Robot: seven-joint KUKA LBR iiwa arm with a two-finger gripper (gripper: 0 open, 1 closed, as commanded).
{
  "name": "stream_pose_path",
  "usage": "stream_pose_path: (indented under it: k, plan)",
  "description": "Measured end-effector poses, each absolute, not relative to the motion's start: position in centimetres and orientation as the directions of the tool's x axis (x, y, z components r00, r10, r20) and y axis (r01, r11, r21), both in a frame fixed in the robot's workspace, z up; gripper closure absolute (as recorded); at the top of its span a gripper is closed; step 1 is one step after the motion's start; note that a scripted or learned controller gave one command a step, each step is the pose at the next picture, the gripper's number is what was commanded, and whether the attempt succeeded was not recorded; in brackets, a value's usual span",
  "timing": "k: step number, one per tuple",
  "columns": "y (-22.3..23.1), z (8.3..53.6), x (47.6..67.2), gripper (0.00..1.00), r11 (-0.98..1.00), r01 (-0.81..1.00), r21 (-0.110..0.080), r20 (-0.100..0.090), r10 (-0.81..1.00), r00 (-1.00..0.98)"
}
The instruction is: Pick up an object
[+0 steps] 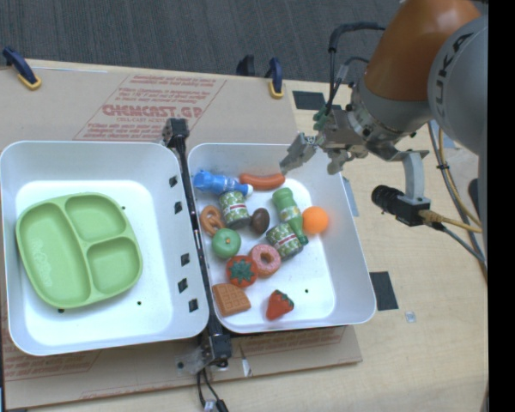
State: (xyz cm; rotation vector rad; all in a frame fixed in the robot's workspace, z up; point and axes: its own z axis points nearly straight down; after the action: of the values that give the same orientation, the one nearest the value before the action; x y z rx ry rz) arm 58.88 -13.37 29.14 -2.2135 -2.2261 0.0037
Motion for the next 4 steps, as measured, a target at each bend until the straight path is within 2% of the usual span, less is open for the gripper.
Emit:
stream_pose_path:
  k: [2, 3, 4]
  plan:
    - [-13.4, 29.1, 58.9, 0.0, 0.006, 1.0, -0.003, 0.0, 1.0, -0.006]
    - [-17.1, 15.4, 57.1, 0.0, 0.005, 1.0, -0.007, 0.0, 1.0, -0.005]
    - [-15.7, 9.1, 63.5, 0.0, 0.008, 1.0, -0.005, -0.001, 1.0, -0.008]
